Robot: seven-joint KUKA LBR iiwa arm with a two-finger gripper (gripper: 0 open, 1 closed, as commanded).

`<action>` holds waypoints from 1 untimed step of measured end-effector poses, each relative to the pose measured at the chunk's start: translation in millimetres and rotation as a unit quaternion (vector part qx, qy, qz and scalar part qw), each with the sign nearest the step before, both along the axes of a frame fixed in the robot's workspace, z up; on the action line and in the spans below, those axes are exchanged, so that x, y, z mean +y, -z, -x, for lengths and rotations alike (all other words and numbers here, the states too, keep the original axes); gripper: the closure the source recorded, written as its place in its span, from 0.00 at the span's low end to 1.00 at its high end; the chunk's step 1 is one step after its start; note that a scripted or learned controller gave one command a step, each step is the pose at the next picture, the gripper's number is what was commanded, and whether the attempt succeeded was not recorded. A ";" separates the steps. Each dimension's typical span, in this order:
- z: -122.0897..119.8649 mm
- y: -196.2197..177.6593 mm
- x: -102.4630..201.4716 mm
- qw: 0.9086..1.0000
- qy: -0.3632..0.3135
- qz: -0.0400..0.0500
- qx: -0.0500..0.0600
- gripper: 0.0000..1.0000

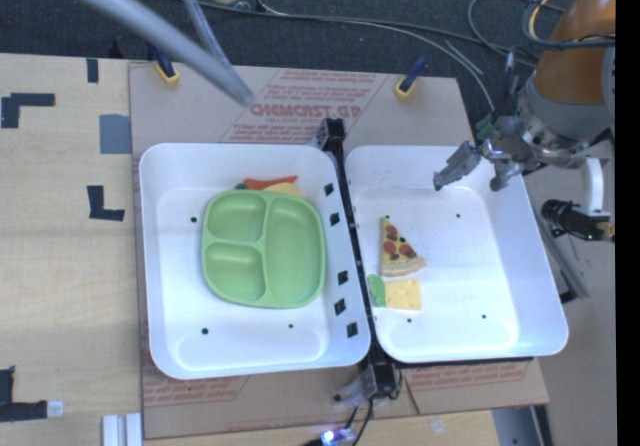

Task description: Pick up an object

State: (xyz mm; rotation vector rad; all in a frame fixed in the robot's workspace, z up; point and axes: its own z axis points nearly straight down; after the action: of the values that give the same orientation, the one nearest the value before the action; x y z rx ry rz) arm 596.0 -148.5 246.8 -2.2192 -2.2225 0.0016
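Note:
A toy pizza slice (398, 247) lies in the right bin (500, 324), near its left wall. Just below the slice sits a yellow cheese square with a green leaf (399, 293). My gripper (468, 180) hovers over the bin's far right part, up and to the right of the pizza slice. Its fingers (452, 167) are spread open with nothing between them. In the left bin (175, 334), a green divided plate (265, 246) rests, and an orange and yellow piece (271, 183) peeks out behind its far edge.
A black divider (345, 254) runs between the two bins. Both bins stand on a cardboard sheet (300, 104). Cables trail across the dark floor behind the bench, and the arm's grey wrist (570, 104) stands at the right.

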 end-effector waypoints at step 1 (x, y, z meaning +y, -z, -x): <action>-3.2 63.9 1.6 1.000 0.000 0.000 0.003 0.00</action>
State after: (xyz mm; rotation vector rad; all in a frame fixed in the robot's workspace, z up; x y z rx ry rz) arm 599.2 -146.9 182.9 -2.2167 -2.2190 0.0089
